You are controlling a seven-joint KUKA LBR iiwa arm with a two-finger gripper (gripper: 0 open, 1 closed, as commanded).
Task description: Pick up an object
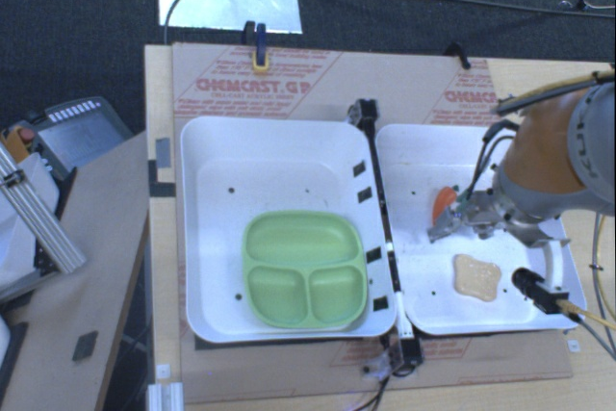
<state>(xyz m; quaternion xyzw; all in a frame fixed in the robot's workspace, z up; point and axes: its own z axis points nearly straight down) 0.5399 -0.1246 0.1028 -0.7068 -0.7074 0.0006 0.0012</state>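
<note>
An orange object (444, 201) lies in the right bin (414, 159), near its middle, just left of the end effector (450, 224); a pale tan, flat piece (477, 277) lies below it, nearer the bin's front wall; the end effector hangs low over the bin floor between the two, and how it is set cannot be told; the grey arm (549, 159) with its orange band bends in from the right; a green divided plate (305, 268) sits in the left bin (212, 207) on the desk (318, 77).
</note>
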